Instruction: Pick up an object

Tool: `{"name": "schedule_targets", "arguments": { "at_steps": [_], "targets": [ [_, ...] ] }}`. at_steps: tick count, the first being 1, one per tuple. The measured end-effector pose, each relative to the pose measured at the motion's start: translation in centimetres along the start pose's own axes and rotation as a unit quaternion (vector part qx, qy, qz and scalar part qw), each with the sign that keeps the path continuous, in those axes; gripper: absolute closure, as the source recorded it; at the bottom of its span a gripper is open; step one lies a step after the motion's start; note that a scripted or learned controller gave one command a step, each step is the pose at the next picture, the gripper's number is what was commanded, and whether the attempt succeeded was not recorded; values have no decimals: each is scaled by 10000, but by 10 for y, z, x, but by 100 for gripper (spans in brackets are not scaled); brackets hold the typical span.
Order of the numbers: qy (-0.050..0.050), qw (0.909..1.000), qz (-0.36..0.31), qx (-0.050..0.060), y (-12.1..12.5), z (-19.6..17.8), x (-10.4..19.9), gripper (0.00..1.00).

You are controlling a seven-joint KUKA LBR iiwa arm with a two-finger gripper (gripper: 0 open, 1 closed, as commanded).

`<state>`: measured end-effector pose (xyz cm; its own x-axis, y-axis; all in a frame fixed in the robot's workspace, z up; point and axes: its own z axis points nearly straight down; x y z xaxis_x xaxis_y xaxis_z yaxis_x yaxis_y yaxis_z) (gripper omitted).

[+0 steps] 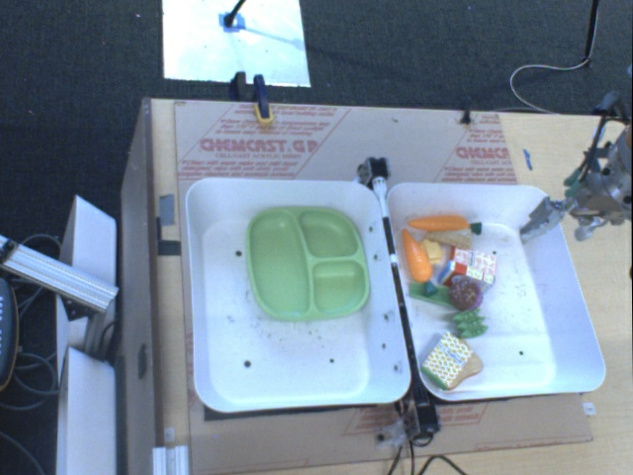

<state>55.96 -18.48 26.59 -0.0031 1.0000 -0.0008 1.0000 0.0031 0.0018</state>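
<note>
The right bin (554,364) holds a cluster of toy food in its left half. There are two orange carrots (416,256), a red and white box (475,264), a dark red round piece (466,293), a green leafy piece (467,323) and a patterned sandwich slice (450,360). My gripper (564,226) hangs over the bin's upper right corner, well to the right of the food. It is open, with nothing between its fingers. Part of the wrist is cut off by the view's right edge.
A green divided plate (307,263) lies in the left bin (223,364). A black bar (391,265) runs along the seam between the bins. The right half of the right bin is bare white floor.
</note>
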Motion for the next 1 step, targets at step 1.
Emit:
{"name": "schedule_targets", "arguments": {
  "at_steps": [1],
  "targets": [
    [4, 10000, 2, -83, -4, 153, 25, 0]
  ]
}}
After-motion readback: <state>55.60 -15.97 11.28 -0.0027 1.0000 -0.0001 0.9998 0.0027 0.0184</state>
